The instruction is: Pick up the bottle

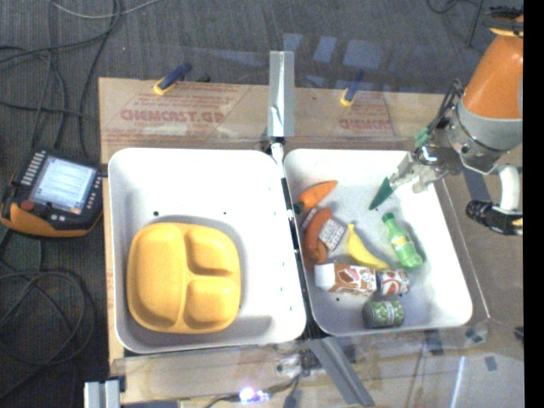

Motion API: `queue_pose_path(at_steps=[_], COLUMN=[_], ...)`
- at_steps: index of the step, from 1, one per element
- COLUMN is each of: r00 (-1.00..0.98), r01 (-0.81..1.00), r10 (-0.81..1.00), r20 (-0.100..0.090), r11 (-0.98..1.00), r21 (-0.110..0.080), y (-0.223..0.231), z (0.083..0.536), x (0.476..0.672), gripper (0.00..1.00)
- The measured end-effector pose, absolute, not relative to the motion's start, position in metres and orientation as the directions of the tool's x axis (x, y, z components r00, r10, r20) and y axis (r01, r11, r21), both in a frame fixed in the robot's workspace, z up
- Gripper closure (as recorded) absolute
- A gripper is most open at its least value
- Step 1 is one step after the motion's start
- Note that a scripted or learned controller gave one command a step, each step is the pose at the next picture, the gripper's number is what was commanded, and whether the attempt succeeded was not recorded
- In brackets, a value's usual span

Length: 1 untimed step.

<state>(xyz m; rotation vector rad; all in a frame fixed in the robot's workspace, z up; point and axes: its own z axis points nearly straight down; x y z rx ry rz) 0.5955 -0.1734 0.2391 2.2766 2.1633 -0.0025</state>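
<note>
Although the gripper [384, 194] hung over the right bin's [455, 262] far side, the bottle [401, 241] lay untouched just nearer, beside the banana [364, 250]. Its green-tipped fingers seemed together, gripping nothing, though the slant made that uncertain. Descent, grasp and lift all remained.

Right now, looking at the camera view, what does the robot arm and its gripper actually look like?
The arm enters from the view's right: a rounded orange section tops a grey, silvery wrist housing. The gripper at its end is light metallic, with slim dark green fingers tapering to a point. A dark cable or hose curves beside a white part on the arm's right side.
</note>
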Motion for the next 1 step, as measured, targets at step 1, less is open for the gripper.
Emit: queue_pose_path(at_steps=[1], r00=[0.128], r01=[0.992], r10=[0.992], r20=[0.0], r11=[-0.128], r21=[0.002], y=[-0.195], z=[0.0954], x=[0.4874], gripper=[1.0])
